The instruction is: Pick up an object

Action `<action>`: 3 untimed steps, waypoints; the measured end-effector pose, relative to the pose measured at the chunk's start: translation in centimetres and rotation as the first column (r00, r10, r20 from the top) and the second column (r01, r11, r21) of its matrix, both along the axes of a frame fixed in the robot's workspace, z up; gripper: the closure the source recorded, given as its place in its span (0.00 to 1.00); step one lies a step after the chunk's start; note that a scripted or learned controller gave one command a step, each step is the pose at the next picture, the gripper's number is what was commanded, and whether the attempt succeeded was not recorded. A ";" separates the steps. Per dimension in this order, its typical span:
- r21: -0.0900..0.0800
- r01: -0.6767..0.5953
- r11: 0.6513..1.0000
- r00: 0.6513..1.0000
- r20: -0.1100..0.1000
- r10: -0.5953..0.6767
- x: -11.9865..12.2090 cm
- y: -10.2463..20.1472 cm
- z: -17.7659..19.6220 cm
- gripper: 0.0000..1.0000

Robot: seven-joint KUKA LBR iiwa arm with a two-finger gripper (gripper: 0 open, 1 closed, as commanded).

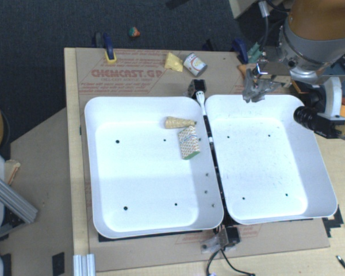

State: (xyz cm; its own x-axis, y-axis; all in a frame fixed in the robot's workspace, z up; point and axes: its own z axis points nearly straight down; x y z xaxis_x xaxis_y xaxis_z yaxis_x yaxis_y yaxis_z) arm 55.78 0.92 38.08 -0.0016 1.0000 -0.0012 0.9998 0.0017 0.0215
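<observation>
Flanking dark carpet (40, 16), cardboard-topped bench (132, 73)

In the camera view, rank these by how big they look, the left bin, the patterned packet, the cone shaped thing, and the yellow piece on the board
1. left bin
2. patterned packet
3. cone-shaped thing and yellow piece: they look too alike to rank.

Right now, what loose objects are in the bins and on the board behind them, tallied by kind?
Tan cone-shaped piece, left bin: 1
Patterned packet, left bin: 1
Yellow wedge, on the board: 1
Small white box, on the board: 1
Total: 4
</observation>
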 end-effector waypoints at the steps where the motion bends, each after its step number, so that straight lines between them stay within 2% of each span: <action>1: 0.001 0.009 1.000 1.000 -0.022 -0.009 -7.1 -5.6 2.0 1.00; 2: 0.000 0.009 1.000 1.000 -0.025 -0.009 -7.7 -11.8 0.0 1.00; 3: 0.005 -0.008 1.000 1.000 -0.029 0.008 -0.4 -2.7 -7.0 1.00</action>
State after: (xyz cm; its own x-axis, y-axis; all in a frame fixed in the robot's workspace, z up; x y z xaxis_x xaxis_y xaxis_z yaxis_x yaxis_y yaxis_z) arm 55.38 -1.80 31.03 -0.0097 0.9999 0.0036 0.9999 0.0098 -0.0072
